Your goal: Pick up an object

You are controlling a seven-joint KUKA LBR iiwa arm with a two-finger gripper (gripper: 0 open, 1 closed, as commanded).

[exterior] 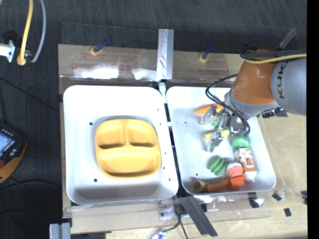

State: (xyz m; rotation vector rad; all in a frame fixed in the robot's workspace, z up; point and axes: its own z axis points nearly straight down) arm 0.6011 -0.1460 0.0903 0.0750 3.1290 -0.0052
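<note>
the arm (271,86) reaches in from the right over the right bin (189,178), its gripper (217,128) low among the toys. i cannot tell how its jaws stand, nor whether they hold anything. just right of it lies a green ball (240,141); near the front sit a green ridged toy (217,164), a white and orange box (246,161) and a brown piece (212,186). the left bin (79,103) holds 1 yellow tray (128,147), divided into 3 parts.

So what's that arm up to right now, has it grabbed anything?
Gripper low in the right bin, among small toys. Nothing seen held. Green toy and orange pieces lie close by. Yellow tray sits in left bin.
</note>
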